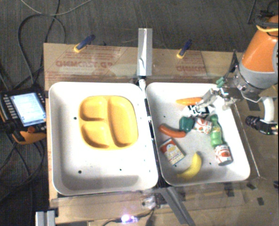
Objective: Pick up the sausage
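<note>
Claw (209, 99) — seemingly right of sausage (172, 131) — apart

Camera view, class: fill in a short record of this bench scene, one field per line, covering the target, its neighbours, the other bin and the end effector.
target: sausage, lying flat in the right bin, near its left wall
neighbours: carrot above it, banana below, small carton just under it, green bottle to its right
left bin: holds a yellow divided tray
end effector: over the right bin's upper part, by the carrot, apart from the sausage
task state: sausage not yet picked up
</note>
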### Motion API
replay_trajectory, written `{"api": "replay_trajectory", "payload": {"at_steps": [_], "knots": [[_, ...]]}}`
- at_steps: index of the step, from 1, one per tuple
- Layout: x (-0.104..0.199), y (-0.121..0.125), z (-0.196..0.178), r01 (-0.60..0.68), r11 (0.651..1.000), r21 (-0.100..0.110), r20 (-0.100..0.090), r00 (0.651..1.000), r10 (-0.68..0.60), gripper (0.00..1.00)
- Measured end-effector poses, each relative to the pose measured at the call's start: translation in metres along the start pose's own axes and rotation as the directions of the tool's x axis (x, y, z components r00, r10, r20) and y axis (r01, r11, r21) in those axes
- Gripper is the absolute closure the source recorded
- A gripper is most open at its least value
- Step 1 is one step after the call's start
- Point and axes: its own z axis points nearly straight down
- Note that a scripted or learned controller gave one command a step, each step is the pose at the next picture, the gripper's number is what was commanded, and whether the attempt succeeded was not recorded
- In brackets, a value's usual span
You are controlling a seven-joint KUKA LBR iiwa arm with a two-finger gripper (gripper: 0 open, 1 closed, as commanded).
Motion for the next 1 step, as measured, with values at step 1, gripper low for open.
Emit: {"api": "replay_trajectory", "payload": {"at_steps": [1], "knots": [[0.0784,-0.0113,0.1239,0.487,0.873,-0.014,0.01,0.873,-0.487,0.0]]}}
